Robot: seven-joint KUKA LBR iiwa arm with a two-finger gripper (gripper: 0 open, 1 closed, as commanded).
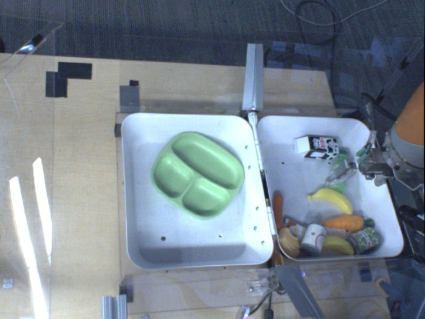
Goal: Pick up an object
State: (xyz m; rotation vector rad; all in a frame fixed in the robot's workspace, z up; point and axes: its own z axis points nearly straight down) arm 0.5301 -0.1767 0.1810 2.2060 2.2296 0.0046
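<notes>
Pale wooden bench (66,178), dark blue carpet (166,12), black cable (332,12) looped on floor, window glare streaks at left

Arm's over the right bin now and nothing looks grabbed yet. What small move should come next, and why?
Probably lower the end effector a little toward the yellow banana. It sits in the right bin just above the banana. The banana lies apart from the crowded pile along the bin's near edge, so it looks like the easiest target. Whether the fingers are open is unclear from this view.

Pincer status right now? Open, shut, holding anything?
Pincer: cannot be told from the camera view. It sits over the right bin, just above the banana; nothing visibly held.
</notes>
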